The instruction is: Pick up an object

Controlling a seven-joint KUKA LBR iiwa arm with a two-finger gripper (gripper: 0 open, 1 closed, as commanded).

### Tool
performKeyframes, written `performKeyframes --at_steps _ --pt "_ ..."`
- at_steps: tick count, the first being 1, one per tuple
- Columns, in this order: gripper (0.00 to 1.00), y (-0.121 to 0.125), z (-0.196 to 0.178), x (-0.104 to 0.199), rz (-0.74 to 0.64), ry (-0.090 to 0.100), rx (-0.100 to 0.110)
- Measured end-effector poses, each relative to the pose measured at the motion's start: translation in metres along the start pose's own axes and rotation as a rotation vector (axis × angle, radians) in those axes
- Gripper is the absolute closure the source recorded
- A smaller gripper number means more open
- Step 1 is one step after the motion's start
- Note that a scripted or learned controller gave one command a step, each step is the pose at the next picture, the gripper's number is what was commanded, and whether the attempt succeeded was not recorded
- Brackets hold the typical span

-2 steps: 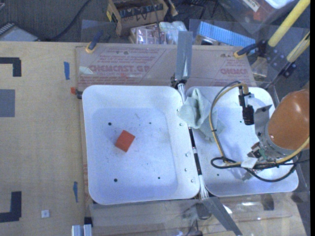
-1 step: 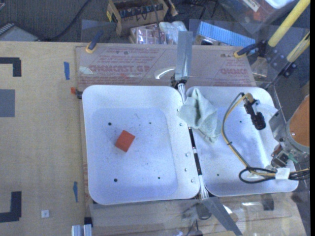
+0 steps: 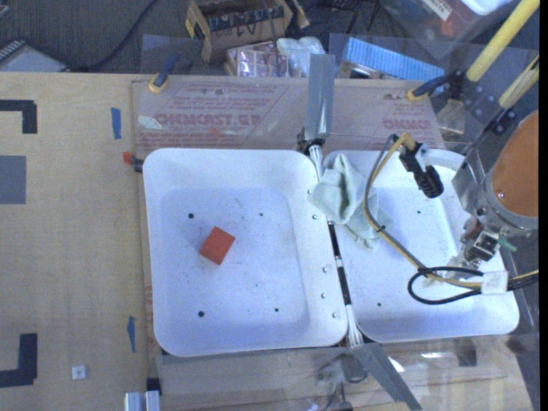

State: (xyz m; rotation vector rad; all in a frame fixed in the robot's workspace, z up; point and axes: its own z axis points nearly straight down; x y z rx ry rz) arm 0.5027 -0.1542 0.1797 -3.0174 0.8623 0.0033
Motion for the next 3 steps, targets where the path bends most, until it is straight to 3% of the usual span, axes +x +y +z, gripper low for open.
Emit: performKeyframes --at_steps 1,2,3 --pt "1.0 -0.058 -0.029 -0.032 0.078 0.0 0.0" --pt "1.0 -0.052 -0.139 -0.047 -0.283 0.003 0.002" --pt "1.0 -0.091 -0.123 -0.049 -0.192 -0.002 -0.002"
